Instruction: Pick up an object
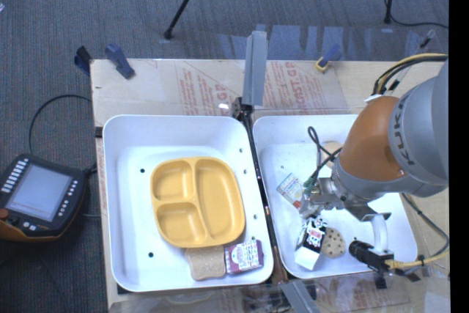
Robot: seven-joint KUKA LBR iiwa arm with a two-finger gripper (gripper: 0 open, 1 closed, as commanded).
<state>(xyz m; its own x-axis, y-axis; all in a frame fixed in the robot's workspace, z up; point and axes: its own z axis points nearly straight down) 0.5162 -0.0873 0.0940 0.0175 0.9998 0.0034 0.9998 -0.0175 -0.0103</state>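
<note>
My gripper (315,207) hangs low in the right bin (278,130), under the orange wrist band and the grey arm. Directly below it stands a small white carton with black patches (311,239), and a tan speckled cookie (334,242) lies against the carton's right side. The gripper's tip is right at the carton's top; whether they touch is unclear. A small pale packet (289,185) lies just left of the gripper. A tan rounded object (332,149) peeks out behind the arm.
The left bin (117,157) holds a yellow divided plate (196,200), a slice of toast (204,263) and a maroon packet (244,255) along its near wall. A grey upright post (255,70) stands behind the bins. A teach pendant (38,194) lies at the far left.
</note>
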